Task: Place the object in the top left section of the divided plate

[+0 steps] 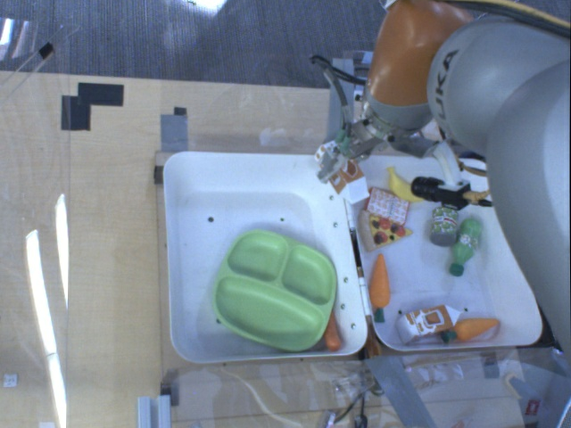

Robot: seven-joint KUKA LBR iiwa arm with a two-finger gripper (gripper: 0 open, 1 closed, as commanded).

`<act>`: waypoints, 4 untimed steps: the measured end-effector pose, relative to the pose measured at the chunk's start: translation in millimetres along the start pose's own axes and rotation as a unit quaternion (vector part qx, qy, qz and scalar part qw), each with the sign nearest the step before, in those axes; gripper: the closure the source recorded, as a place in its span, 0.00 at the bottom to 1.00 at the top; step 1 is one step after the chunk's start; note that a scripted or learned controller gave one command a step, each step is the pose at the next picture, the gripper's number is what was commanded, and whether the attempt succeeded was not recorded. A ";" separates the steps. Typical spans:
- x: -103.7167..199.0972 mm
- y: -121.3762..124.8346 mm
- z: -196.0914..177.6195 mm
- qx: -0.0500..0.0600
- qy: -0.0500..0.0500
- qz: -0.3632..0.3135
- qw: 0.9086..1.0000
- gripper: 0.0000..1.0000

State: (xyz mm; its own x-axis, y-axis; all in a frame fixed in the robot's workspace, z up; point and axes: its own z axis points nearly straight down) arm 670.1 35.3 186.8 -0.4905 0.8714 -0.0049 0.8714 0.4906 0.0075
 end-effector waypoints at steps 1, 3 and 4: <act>-69.6 -62.0 0.2 0.001 0.000 -0.007 1.000 1.00; -67.3 -107.0 -186.6 -0.001 -0.001 0.021 1.000 1.00; -83.0 -158.0 55.7 0.002 0.002 0.010 1.000 1.00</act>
State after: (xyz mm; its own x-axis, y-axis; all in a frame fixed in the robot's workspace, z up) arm 573.6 -114.6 130.3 -0.4724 0.8814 -0.0016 0.8814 0.4724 0.0034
